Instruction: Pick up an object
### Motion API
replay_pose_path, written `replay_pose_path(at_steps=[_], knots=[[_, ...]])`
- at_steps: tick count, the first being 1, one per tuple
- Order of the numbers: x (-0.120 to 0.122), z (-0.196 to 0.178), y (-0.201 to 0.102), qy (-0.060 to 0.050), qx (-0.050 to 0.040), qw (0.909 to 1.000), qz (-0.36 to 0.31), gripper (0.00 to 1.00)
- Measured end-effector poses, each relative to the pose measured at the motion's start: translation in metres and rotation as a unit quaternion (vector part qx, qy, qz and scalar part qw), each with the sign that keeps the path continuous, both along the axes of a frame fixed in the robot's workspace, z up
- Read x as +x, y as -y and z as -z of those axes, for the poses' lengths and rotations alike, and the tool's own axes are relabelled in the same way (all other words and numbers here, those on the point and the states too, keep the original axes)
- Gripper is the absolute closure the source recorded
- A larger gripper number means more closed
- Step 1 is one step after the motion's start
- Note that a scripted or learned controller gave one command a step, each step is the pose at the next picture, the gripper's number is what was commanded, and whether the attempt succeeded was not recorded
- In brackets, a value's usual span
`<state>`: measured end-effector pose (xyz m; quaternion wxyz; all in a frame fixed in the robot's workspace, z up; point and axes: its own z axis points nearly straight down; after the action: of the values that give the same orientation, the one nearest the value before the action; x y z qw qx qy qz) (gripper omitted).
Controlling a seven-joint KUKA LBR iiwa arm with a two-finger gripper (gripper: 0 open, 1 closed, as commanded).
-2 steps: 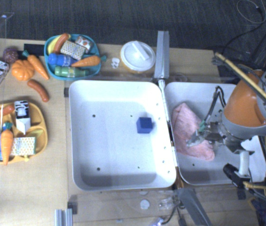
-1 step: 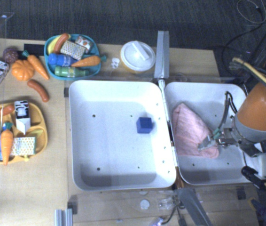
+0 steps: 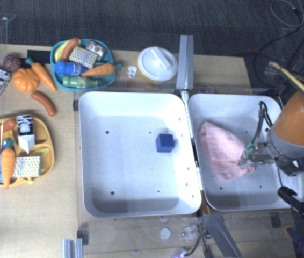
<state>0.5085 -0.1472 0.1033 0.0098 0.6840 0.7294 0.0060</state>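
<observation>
One crumpled pink cloth point(image 3: 223, 150) is seen in the right white bin point(image 3: 232, 104), its right edge apparently pinched by the two-finger gripper point(image 3: 248, 157). One small blue cube point(image 3: 165, 142) is seen mid-floor in the left white bin point(image 3: 120, 104).

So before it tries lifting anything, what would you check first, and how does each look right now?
1. Claw is over the right bin: ok.
2. Claw sits at the pink cloth, on its right edge: ok.
3. Cloth is gripped between the fingers: cannot tell.
4. Cloth lies wholly inside the bin: ok.
5. Blue cube sits apart, in the left bin, out of the way: ok.
</observation>
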Motion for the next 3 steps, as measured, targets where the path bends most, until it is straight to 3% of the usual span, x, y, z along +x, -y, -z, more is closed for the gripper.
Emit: replay_pose_path(at_steps=[1, 2, 3], knots=[[0.026, -0.082, -0.076, -0.010, 0.0015, 0.9970, -0.077, 1.00], [0.034, -0.130, -0.031, -0.010, -0.0011, 0.9739, -0.227, 1.00], [0.081, -0.129, -0.079, -0.010, -0.0006, 0.9731, -0.230, 1.00]])
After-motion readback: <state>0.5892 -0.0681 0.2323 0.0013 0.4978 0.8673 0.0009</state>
